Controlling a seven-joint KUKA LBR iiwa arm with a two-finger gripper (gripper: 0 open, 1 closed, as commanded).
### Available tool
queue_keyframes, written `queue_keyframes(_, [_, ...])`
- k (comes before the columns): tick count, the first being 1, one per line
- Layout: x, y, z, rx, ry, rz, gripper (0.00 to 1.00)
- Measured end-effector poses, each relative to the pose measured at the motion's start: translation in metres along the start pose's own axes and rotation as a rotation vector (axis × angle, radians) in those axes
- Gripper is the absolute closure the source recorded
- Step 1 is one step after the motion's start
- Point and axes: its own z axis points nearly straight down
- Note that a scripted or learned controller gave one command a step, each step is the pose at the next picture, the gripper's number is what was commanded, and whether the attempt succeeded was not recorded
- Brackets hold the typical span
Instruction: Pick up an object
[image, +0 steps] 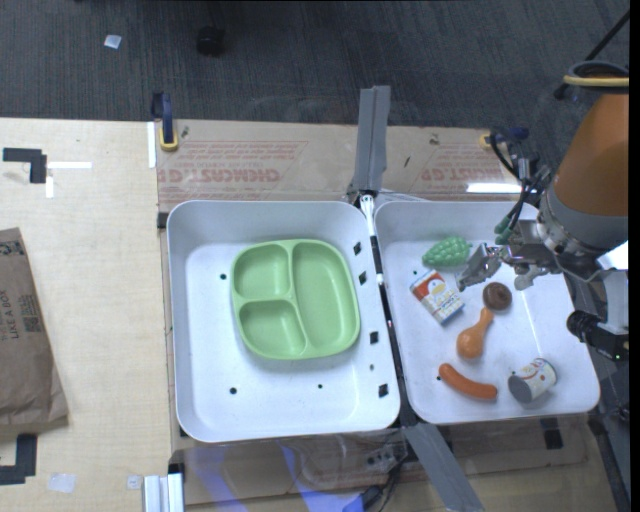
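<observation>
Worktop (90, 200), pale wood, carrying two shallow white bins side by side. Left bin (200, 380) holding a green divided plate (296, 297), three compartments, all bare. Right bin (560, 400) holding the loose items, arm (595, 150) reaching in over its upper right corner.

Items in right bin, largest first:
- white and red carton (438, 296), lying flat at centre left
- green bumpy piece (447, 250), upper left, near the carton
- orange sausage shape (468, 383), near front edge
- orange pear-like piece (474, 336), between carton and sausage
- small white cup (532, 380), tipped, front right
- brown round piece (497, 296), just right of the carton

Gripper (487, 262) low over the bin, between the green piece and the brown piece, nothing between its fingers. Open or closed: cannot tell, too small and cluttered at the tip.

Step in hand, judged: approach, no pick made. No target named by the task; nearest candidates the green piece and the brown piece, either side of the tip.

Next move calls for settling on one of these, centring over it, descending straight, closing, then lifting clear. Risk: tip landing in the gap between the two and closing on nothing.
</observation>
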Motion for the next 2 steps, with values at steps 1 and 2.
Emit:
queue_keyframes(1, [-0.052, -0.002, 0.150, 0.000, 0.001, 0.037, 0.00])
queue_keyframes(2, [-0.046, -0.049, 0.158, 0.000, 0.002, -0.062, 0.00])
